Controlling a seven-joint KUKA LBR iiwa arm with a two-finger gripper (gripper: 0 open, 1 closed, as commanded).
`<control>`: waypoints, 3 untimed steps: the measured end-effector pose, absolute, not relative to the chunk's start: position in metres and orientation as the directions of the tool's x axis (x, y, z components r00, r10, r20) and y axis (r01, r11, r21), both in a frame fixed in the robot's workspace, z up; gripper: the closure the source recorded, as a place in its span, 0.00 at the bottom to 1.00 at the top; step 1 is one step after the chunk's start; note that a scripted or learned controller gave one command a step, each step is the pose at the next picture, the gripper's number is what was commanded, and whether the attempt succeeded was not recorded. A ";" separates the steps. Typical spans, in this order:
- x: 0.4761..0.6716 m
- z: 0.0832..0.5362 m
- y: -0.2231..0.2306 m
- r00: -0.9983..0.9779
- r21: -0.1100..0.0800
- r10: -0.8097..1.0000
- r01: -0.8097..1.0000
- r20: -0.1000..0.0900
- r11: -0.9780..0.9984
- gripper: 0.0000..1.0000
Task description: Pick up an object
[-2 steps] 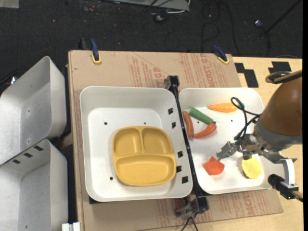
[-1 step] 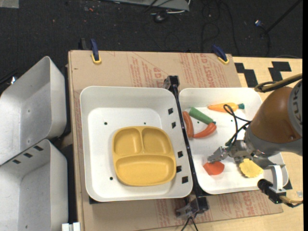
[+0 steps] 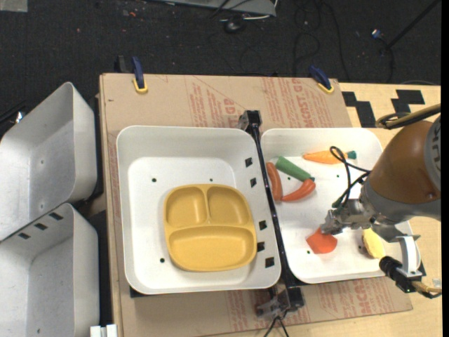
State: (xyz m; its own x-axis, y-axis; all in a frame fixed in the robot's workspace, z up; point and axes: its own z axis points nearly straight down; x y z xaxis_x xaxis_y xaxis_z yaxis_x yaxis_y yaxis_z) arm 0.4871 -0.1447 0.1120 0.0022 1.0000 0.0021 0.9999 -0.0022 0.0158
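A robotics lab: white bins [image 3: 133,188] clamped to a cardboard-topped bench [image 3: 210,100], cables [image 3: 309,20] trailing over dark carpet.

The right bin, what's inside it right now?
The right bin holds a carrot, a green pepper, a red pepper, a sausage, a red piece and a yellow piece. The arm covers the bin's right side.

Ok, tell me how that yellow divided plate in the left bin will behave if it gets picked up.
The yellow divided plate looks like moulded plastic, so it is probably stiff and light. It lies flat in the left bin, so it is unlikely to roll. Its smooth raised rim may slip from the pincer.
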 end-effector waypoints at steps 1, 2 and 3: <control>0.494 0.166 -0.136 -0.004 0.005 1.000 1.000 -0.001 0.004 1.00; 0.496 0.214 -0.136 -0.003 0.005 1.000 1.000 -0.002 0.003 1.00; 0.496 0.207 -0.082 -0.008 -0.001 1.000 1.000 0.002 0.008 1.00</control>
State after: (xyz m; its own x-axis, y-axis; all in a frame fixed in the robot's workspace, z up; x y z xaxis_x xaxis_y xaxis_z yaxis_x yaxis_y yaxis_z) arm 0.4958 -0.0820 0.2072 -0.0076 1.0000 0.0024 1.0000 0.0076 -0.0010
